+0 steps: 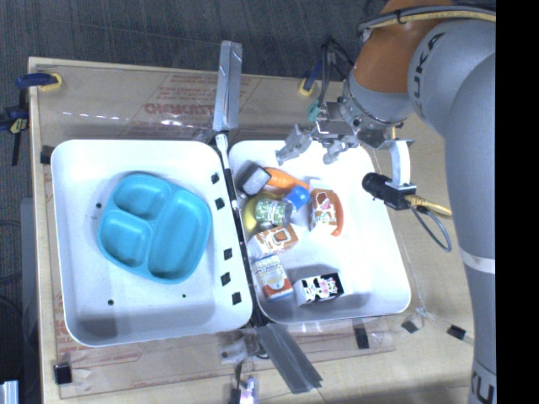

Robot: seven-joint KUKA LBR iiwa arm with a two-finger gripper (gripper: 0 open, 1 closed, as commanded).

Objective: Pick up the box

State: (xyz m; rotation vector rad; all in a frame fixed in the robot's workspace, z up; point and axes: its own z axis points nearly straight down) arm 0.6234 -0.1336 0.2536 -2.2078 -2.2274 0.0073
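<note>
You are looking at the tool [317, 144] hanging over the right bin's [383, 263] far rim, fingers spread wide and gripping nothing. The box [318, 288], black-and-white patterned, is sitting near the bin's front edge beside a small carton [271, 276]. Other packages are crowding together mid-bin, their labels too small to read.

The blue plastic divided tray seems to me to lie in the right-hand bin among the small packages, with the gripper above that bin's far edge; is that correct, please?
Not quite: the blue plastic divided tray lies alone in the left white bin, as the camera view shows. The small packages are in the right white bin, and the gripper is indeed above that bin's far edge.
</note>
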